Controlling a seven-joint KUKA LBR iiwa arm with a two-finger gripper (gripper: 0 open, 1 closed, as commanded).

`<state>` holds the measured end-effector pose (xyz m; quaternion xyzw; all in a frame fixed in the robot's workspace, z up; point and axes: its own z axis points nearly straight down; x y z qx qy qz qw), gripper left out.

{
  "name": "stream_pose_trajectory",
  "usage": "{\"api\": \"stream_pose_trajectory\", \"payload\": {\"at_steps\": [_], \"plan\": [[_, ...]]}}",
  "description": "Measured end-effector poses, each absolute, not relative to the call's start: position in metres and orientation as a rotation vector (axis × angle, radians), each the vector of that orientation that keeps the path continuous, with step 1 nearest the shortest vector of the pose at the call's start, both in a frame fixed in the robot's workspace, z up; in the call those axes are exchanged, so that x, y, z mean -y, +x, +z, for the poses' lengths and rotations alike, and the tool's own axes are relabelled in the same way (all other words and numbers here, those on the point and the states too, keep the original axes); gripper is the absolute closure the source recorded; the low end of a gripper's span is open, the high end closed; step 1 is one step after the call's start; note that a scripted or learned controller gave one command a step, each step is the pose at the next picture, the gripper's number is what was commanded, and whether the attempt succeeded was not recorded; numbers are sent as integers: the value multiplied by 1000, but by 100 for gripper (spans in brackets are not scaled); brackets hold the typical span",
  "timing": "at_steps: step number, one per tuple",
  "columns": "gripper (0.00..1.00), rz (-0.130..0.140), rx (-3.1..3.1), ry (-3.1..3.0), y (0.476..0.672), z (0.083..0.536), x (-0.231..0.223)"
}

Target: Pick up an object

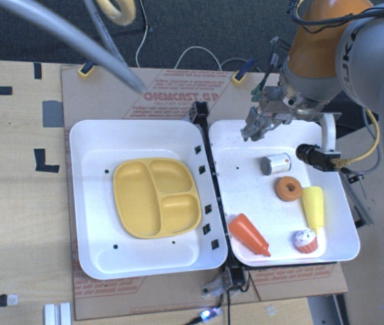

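Note:
My gripper (254, 128) hangs over the far left part of the right bin (242, 147), nothing visible between its fingers. In that bin lie a small silver can (275, 163), a brown doughnut (288, 189), a yellow banana-like piece (313, 207), an orange carrot-shaped toy (248, 235) and a small cupcake (305, 240). The silver can is just right of and nearer than the gripper, apart from it.
The left bin (90, 147) holds a yellow divided plate (156, 197). A black clip strip (207, 175) runs between the bins. A grey pole (63, 32) crosses the upper left. Cables (192, 53) lie behind the bins.

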<state>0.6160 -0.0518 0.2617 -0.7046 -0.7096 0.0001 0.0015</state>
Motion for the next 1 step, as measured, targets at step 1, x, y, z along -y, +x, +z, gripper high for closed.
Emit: {"api": "stream_pose_trajectory", "payload": {"at_steps": [1], "plan": [[100,2,2227,-2212,629,246,-2]]}}
